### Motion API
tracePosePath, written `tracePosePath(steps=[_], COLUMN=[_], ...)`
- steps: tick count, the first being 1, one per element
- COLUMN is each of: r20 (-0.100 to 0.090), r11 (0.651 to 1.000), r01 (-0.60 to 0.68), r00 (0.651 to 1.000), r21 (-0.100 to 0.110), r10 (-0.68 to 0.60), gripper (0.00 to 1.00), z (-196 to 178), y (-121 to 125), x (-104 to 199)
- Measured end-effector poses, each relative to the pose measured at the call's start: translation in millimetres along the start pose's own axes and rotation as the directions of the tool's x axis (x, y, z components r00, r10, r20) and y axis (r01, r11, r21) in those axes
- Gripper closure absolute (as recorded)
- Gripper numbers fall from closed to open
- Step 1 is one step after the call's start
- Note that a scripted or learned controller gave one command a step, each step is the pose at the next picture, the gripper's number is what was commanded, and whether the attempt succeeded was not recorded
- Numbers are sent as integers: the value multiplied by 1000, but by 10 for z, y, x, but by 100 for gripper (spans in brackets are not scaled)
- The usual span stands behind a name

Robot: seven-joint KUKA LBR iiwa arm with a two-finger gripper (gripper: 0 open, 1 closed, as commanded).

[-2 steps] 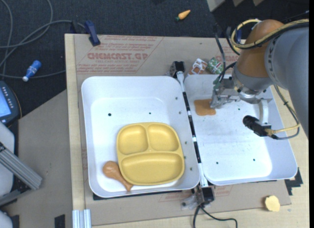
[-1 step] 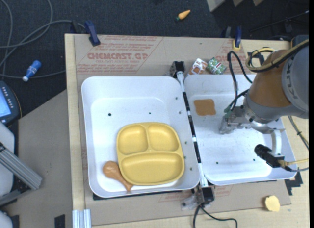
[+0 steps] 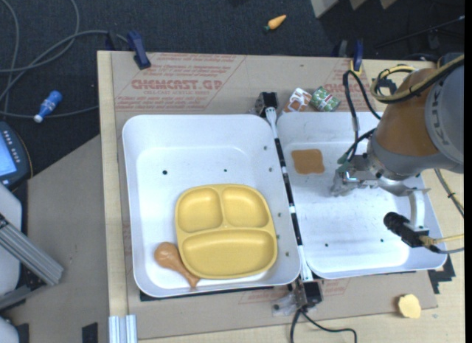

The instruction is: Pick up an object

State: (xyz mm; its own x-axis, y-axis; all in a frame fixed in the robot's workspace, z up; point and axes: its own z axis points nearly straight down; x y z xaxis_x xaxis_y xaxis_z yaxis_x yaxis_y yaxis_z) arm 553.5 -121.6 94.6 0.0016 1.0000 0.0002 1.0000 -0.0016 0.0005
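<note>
Toast (image 3: pixel 307 161), a flat brown square, lies in the right bin (image 3: pixel 369 249) near its far left corner, edges roughly parallel to the bin walls, so it has no clear long axis or pointing end. Just beside it, toward the bin's middle, hangs the end effector (image 3: pixel 345 181); whether it is released or clenched cannot be told, and nothing is seen in it. The left bin (image 3: pixel 147 150) carries a yellow divided plate (image 3: pixel 224 229) toward its near edge, with a tan drumstick (image 3: pixel 175 262) touching the plate's near left corner, thin end pointing to the near edge. Both bins sit on a counter of brown board (image 3: pixel 177 83) printed with red letters, held by blue clamps (image 3: pixel 138 48) at its far edge. Small packets (image 3: pixel 313 99) lie on the board beyond the right bin, and a yellow lump (image 3: pixel 408 305) sits at the counter's near right corner. Dark carpet (image 3: pixel 184 2) with cables surrounds it.
</note>
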Motion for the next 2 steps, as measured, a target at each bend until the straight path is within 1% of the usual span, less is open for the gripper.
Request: tracePosePath(steps=[1, 2], r20=[0, 0], r11=[1000, 1000], r01=[0, 6], r00=[1000, 1000], r21=[1, -4], r10=[0, -6], gripper=[0, 0], z=[6, 101], y=[-2, 606], x=[1, 311])
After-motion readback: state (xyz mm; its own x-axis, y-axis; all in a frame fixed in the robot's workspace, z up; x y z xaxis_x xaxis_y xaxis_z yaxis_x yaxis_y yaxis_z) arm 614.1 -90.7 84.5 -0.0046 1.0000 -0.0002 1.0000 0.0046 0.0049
